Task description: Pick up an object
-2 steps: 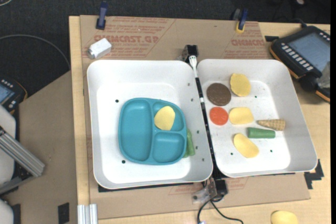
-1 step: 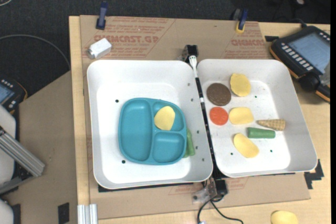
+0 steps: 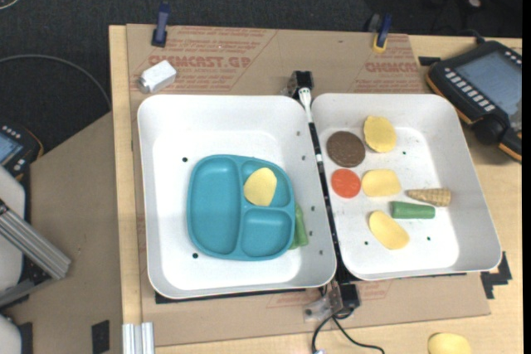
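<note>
A dark grey control pendant [image 3: 485, 87] with pale screen, button row, orange underside.

Arm pose not determined from the camera view, wrist angle not determined, gripper state not determined, nothing judged held.

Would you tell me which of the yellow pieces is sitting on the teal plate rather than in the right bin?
The yellow piece in the teal divided plate's upper right compartment, in the left bin. The other three yellow pieces lie loose in the right bin.

Teal tray [image 3: 217, 211] – glossy plastic; bins [image 3: 166, 178] – smooth white plastic.
</note>
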`<state>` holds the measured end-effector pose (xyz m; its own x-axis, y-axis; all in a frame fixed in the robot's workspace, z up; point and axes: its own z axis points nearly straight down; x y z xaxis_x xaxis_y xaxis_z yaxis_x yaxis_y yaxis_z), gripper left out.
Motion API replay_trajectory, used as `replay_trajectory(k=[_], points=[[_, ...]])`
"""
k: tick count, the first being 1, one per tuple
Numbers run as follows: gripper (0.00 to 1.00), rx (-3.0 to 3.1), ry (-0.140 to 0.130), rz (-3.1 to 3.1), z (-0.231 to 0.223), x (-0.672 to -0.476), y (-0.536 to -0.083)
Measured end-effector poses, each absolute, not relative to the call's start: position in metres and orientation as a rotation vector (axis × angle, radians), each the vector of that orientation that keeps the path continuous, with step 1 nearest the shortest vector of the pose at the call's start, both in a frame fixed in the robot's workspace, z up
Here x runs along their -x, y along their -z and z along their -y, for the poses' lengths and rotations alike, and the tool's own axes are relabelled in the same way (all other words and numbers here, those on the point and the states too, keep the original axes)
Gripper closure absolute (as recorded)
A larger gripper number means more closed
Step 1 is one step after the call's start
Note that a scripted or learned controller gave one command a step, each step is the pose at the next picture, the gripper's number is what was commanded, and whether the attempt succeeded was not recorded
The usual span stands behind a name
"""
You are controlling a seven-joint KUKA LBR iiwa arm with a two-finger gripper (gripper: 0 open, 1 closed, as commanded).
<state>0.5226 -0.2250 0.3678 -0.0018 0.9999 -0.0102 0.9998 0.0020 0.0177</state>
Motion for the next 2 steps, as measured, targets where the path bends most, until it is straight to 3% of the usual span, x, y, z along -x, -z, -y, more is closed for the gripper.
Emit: replay_trajectory(k=[2], points=[[1.0,-2.197,-0.013,-2.204,0.225,-0.524,-0.389]])
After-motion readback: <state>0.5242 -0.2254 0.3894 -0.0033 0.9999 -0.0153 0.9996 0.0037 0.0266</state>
